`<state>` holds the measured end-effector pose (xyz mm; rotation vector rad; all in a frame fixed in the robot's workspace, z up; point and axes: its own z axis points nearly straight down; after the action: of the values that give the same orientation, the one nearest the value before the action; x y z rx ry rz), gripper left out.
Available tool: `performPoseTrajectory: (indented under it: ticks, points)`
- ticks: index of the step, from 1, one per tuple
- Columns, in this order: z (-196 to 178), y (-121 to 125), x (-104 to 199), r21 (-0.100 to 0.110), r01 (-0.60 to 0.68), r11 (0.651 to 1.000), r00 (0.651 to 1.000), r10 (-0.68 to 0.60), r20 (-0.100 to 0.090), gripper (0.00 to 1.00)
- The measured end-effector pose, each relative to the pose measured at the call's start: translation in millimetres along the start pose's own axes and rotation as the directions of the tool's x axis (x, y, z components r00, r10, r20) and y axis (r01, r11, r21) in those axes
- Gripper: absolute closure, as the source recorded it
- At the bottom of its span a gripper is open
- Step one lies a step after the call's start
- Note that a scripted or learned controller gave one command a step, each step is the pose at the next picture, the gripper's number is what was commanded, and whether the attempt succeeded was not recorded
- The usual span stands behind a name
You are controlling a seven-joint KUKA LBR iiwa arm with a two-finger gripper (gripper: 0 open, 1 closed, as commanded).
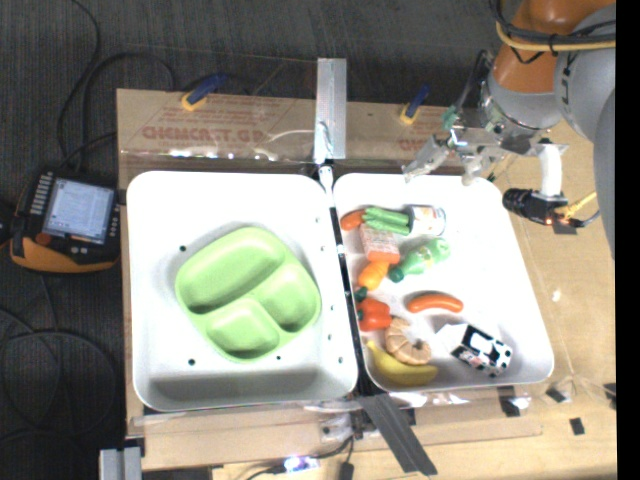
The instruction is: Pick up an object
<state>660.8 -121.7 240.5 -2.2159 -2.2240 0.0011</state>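
The tool [452,164] hovers spread and empty above the right bin's [520,268] rim at 12 o'clock, likely staged for a descent. The toys sit heaped along that bin's 9 o'clock wall, the sausage [434,302] lying freer.

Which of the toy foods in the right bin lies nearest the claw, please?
The small white jar lying on its side at the bin's far edge; the banana and other foods lie farther from the claw.

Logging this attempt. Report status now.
Claw open, above right white bin's far rim, holding nothing. Toy food heaped along bin's left side, red sausage lies apart. Nothing blocking.
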Motion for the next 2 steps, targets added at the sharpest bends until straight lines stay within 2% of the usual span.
performPoseTrajectory:
  ticks: [1,2]
  points:
    - [5,-70,-27,0.000,-0.052,0.999,0.999,0.052,0.000,0.00]
    - [150,-49,-21,-0.002,0.054,0.999,0.999,-0.054,0.003,0.00]
